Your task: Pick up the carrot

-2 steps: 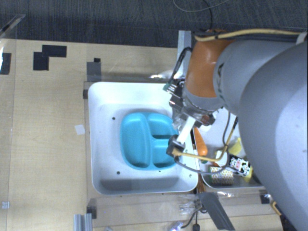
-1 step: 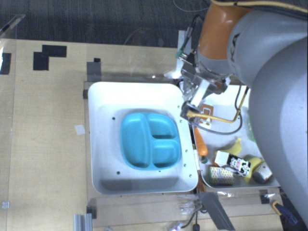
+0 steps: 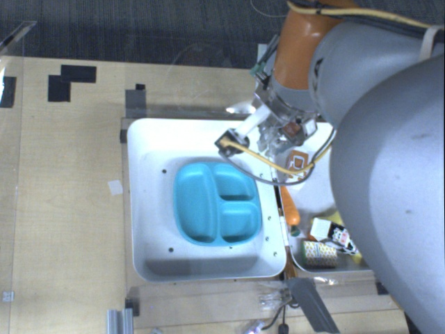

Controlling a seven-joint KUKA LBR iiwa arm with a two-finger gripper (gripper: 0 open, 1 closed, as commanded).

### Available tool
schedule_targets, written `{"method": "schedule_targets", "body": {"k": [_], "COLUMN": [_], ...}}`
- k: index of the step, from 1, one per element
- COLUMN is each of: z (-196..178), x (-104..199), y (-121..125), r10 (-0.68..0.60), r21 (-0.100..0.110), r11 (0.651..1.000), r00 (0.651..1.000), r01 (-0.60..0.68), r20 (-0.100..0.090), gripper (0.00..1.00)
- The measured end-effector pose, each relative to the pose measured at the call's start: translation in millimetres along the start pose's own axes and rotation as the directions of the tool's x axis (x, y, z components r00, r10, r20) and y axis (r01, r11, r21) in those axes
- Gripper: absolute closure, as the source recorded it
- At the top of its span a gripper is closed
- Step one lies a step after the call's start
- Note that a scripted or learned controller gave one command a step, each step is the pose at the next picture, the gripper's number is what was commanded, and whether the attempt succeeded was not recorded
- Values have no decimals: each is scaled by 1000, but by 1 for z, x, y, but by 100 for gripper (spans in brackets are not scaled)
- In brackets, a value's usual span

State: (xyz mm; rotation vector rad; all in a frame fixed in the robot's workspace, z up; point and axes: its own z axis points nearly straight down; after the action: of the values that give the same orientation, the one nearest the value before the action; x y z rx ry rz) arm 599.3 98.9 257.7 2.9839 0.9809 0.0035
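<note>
Approach step is going on, I judge: the pincer (image 3: 278, 141) is hanging right of centre, above the carrot (image 3: 290, 209), and I cannot tell its opening. Carrot is lying at the right bin's (image 3: 303, 264) left wall, lower right of centre; the next move calls for coming down over it.

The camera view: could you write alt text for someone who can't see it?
A grey robot arm with an orange band reaches in from the right, its gripper above the seam between two white bins. The carrot lies in the right bin beside small packaged items. The left bin holds a blue divided tray.
</note>
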Motion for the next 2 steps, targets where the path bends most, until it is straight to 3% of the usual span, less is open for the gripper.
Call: {"method": "schedule_targets", "body": {"k": [1, 2], "z": [-10, -48], "x": [41, 1], "y": [44, 14], "r10": [-90, -41], "r21": [-1, 0], "r11": [996, 999], "r00": [996, 999], "r01": [90, 41], "r20": [-1, -1], "gripper": [100, 100]}}
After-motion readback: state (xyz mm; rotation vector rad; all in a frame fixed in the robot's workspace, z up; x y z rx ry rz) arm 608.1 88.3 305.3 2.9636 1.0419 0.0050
